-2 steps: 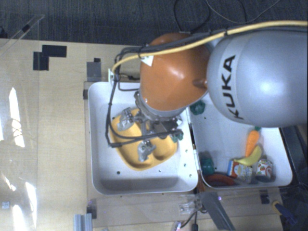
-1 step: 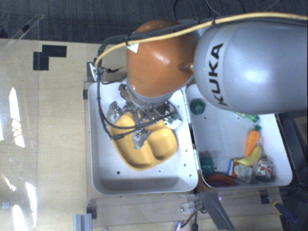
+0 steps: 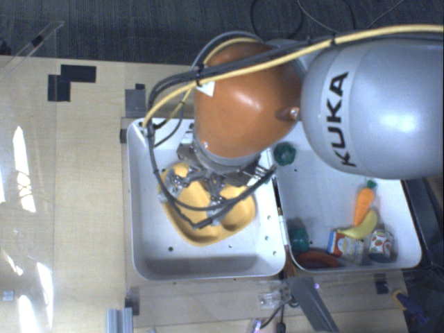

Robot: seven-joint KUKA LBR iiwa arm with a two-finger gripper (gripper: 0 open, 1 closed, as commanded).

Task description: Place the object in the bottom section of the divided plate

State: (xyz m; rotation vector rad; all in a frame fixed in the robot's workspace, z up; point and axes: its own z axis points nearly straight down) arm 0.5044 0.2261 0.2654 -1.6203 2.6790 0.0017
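Note:
A yellow divided plate (image 3: 232,220) lies in the left bin (image 3: 208,266), largely covered by the arm. My gripper (image 3: 208,186) hangs low over the plate's middle, seen from behind the orange wrist band, with cables looping around it. The wrist hides the fingertips and whatever lies directly under them.
The right bin (image 3: 402,255) holds a carrot (image 3: 363,203), a banana (image 3: 364,226), a small carton (image 3: 343,245), a red item (image 3: 320,259), a teal cup (image 3: 299,238) and a green ball (image 3: 284,153). The arm's big grey body (image 3: 374,82) covers that bin's far part.

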